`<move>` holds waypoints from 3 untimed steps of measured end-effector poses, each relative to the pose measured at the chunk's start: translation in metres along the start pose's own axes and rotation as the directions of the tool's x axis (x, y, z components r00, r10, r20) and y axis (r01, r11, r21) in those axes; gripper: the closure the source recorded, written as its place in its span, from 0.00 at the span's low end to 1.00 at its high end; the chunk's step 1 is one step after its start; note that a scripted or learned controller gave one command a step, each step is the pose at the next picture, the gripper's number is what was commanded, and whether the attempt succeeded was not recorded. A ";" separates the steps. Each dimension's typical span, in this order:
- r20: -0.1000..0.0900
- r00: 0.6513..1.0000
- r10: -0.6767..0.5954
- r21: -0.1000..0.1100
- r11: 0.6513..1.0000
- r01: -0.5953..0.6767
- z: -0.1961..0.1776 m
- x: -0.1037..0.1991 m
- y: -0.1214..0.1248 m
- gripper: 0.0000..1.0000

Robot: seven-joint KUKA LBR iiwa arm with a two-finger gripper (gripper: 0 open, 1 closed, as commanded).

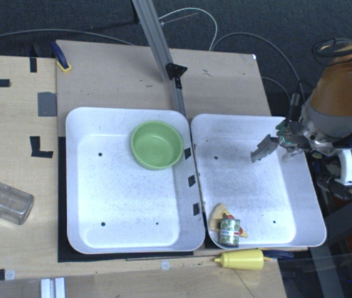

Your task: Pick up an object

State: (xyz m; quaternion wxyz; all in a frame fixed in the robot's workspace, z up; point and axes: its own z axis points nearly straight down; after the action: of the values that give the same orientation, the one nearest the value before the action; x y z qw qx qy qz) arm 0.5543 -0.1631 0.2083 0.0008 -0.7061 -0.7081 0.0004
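Clear cylinder (pixel 3 198): lies on its side at the counter's (pixel 120 73) left edge, well apart from the bins.
Left bin (pixel 85 185): holds a green bowl (pixel 157 144), upright, near its far right corner.
Right bin (pixel 300 222): holds a small green can (pixel 229 230) in its near left corner, with a crumpled wrapper-like item touching it; the kind cannot be told.
Yellow bottle (pixel 244 259): lies on its side on the counter's near edge, just beside the right bin's near wall.
Jaws (pixel 266 148): hover over the right bin's far right part, well apart from the can; whether released or clenched cannot be told. Nothing visible between them.
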 end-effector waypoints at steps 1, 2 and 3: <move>0.000 1.000 0.000 0.000 1.000 0.000 0.000 0.000 0.000 0.00; 0.000 1.000 0.001 0.007 1.000 -0.001 0.065 0.002 -0.002 0.00; 0.001 1.000 0.001 0.003 1.000 -0.001 0.118 0.003 -0.003 0.00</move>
State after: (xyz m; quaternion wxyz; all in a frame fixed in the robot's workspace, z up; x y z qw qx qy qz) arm 0.5511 -0.1601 0.0900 0.0015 -0.7065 -0.7077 0.0019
